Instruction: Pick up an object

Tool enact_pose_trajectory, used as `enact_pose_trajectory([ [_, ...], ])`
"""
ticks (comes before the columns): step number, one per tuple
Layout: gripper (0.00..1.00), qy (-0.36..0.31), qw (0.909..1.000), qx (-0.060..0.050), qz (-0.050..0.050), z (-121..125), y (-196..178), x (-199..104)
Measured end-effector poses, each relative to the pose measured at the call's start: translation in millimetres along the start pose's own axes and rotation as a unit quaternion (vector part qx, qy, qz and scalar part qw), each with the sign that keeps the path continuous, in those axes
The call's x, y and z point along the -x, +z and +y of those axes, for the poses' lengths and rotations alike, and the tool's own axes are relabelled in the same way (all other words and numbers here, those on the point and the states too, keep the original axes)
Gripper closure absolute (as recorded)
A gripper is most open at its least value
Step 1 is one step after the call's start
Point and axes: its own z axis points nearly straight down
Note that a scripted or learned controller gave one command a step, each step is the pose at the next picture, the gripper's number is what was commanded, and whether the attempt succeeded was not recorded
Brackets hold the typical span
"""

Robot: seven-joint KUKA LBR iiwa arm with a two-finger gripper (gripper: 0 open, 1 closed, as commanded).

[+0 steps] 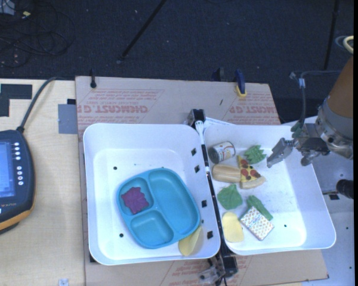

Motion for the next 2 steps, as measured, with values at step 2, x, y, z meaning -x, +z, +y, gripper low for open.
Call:
enact_pose_trajectory([
  [2, 0.00, 0.001, 1.0000, -0.001, 0.000, 29.7, 188.1, -26.8],
])
